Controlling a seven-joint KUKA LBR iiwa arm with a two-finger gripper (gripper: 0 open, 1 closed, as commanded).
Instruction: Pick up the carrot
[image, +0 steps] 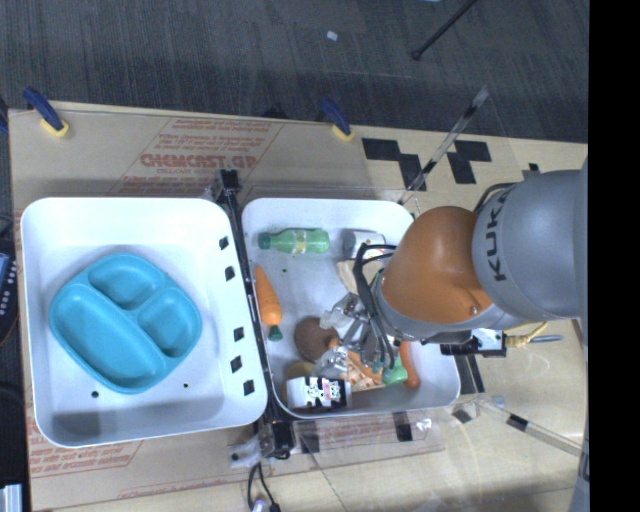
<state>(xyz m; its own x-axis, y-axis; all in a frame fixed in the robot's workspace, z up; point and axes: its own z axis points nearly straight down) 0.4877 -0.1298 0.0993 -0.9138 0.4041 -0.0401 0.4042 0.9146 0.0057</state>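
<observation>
Carrot (268, 297) along right bin's (330, 210) left wall, long axis near-vertical, tip down, fingers' state unclear

The grey arm (535, 245) reaches in from the right of the camera view, its bulky upper joint at the frame's edge. The orange band (432, 265) above the wrist sits below and left of that joint. Beneath it the gripper (358, 335) points down and leftward, its metal parts partly hidden by cables.
</observation>
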